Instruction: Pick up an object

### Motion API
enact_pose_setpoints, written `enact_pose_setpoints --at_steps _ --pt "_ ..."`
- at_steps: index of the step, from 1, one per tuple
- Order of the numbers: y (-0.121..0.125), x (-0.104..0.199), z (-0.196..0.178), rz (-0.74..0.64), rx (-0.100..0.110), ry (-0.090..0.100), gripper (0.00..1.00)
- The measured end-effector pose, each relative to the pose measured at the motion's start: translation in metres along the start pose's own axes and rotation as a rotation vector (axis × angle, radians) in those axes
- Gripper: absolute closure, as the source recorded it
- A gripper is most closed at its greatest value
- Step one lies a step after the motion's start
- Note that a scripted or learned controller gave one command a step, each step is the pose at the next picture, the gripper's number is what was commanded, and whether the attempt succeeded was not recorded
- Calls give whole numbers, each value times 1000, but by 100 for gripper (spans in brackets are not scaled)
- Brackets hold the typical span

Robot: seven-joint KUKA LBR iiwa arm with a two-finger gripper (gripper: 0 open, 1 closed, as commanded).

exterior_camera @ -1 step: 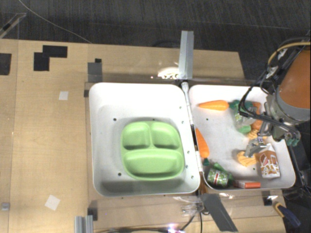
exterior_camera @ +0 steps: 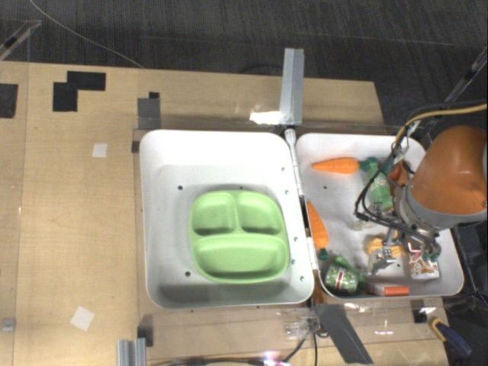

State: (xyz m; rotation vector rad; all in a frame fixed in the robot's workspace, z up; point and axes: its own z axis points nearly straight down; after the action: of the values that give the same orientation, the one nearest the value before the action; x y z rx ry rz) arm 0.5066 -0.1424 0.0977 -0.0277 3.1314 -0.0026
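My gripper point(exterior_camera: 383, 256) hangs low in the right bin point(exterior_camera: 335, 219), under the arm's orange band point(exterior_camera: 455, 175), over a small yellow-orange item point(exterior_camera: 374, 245). A carrot point(exterior_camera: 336, 165) lies at the bin's back with green leaves point(exterior_camera: 371, 166) at its tip. Another orange carrot point(exterior_camera: 316, 226) lies along the left wall. A green can-like object point(exterior_camera: 341, 277) rests at the front, with a small red piece point(exterior_camera: 394, 289) beside it. A white and red packet point(exterior_camera: 425, 265) lies under the arm at the front right.
The left bin point(exterior_camera: 164, 204) holds a green divided tray point(exterior_camera: 239, 235). A metal post point(exterior_camera: 292, 86) stands behind the divider between the bins. Cables point(exterior_camera: 374, 200) loop from the wrist over the right bin.
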Motion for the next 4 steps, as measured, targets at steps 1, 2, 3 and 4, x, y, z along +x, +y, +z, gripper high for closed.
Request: enact_pose_setpoints --at_steps 1,2,3,4 --pt "-9 1 7 -298 2 -9 0" --pt "7 5 6 -559 8 -14 0" --pt "-16 -98 10 -561 0 -5 0" --pt "-2 -46 8 -495 1 -6 0"
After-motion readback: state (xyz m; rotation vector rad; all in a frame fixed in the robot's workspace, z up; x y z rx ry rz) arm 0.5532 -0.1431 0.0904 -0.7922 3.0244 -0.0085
